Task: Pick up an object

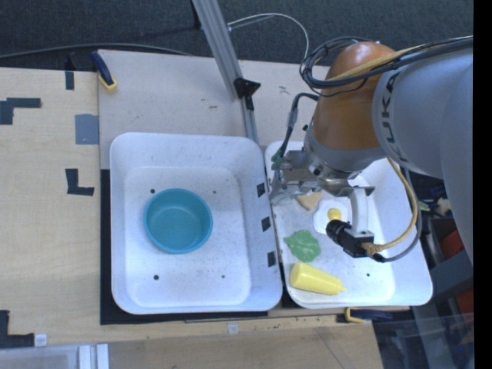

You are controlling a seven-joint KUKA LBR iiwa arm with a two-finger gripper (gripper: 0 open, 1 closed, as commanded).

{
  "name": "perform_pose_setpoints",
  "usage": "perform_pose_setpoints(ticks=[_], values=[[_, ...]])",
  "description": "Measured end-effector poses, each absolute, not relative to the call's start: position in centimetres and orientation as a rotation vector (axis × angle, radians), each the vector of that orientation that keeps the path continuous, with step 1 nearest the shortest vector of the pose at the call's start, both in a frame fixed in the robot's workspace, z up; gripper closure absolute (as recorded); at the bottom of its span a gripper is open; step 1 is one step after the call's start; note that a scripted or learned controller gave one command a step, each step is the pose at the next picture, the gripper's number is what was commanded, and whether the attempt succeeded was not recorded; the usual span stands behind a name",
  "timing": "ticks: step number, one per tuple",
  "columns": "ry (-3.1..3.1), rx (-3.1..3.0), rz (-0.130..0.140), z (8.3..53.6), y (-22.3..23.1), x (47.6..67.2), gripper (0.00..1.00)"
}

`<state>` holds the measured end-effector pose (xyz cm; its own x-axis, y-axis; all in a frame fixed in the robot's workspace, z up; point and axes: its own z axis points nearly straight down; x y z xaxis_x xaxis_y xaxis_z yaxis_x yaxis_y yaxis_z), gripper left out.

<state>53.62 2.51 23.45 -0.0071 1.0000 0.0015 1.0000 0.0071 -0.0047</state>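
The arm reaches in from the right, and its gripper (296,193) hangs low over the upper left part of the right bin (407,283). A tan, pale object (310,201) lies just beside the gripper. Below it rest a green leafy piece (303,244) and a yellow cone-shaped object (314,280) near the bin's front. A small white and yellow item (333,214) sits partly behind a black fitting on the arm. A blue bowl (178,220) stands in the left bin (131,156). The wrist hides the finger gap.
A slanted metal pole (223,44) rises behind the left bin. Cables (400,237) loop from the arm over the right bin. A blue and yellow clamp (104,70) sits at the bench's back left corner.
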Motion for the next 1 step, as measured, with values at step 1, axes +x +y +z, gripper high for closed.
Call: perform_pose_setpoints(ticks=[1], values=[[-2.226, -2.211, 0.005, 22.00, 7.77, 52.14, 1.00]])
